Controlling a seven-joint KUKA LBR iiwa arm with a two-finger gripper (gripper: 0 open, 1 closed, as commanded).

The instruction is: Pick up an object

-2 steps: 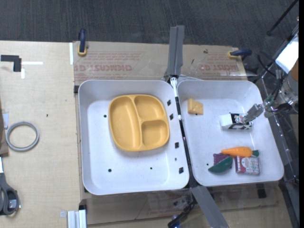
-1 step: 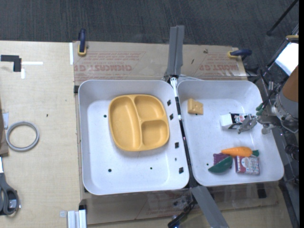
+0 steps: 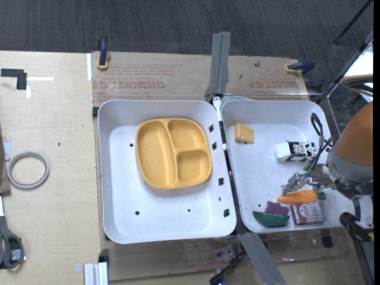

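- Yellow plastic plate (image 3: 174, 152) with 3 compartments lies in the left bin (image 3: 119, 218), toward its upper middle.
- The right bin (image 3: 267, 114) sits just beside the left one, and all the small objects are in it.
- A tan block (image 3: 244, 133) rests near the right bin's upper left corner, well apart from the rest.
- A white carton with black print (image 3: 295, 150) lies toward the right side of that bin.
- The arm reaches in from the right; the gripper (image 3: 295, 184) hangs low over the bin's lower right part, just above an orange carrot (image 3: 298, 198). Whether it is open or closed I cannot tell, and nothing is visibly between its parts.
- The carrot lies on its side, touching a reddish packet (image 3: 309, 214) below it.
- A purple piece (image 3: 275, 207) and a green bowl-shaped piece (image 3: 271, 219) sit together just left of the packet.
- On the counter (image 3: 53, 230) to the left lies a grey ring (image 3: 27, 170).
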